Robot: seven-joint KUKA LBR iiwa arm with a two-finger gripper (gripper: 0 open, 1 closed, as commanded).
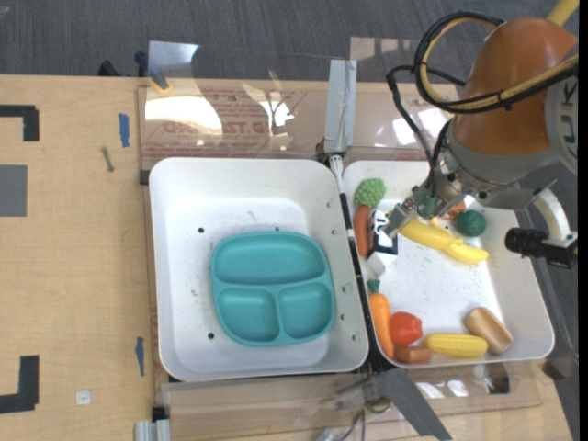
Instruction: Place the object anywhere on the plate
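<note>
A teal plate (272,286) with three compartments lies in the left bin (175,209), with nothing on it. My gripper (402,219) reaches down into the right bin (514,292), at the left end of a yellow banana (446,241) and just right of a red pepper (362,229). Its tip is too small and too cluttered to show whether anything is held. A green broccoli (370,191) lies just behind and left of the gripper. The orange-banded wrist hides the bin's far right corner.
The right bin also holds a green ball (472,223), an orange carrot (379,316), a red tomato (405,325), a corn cob (457,344) and a brown bread roll (487,329). A raised divider (349,237) separates the two bins.
</note>
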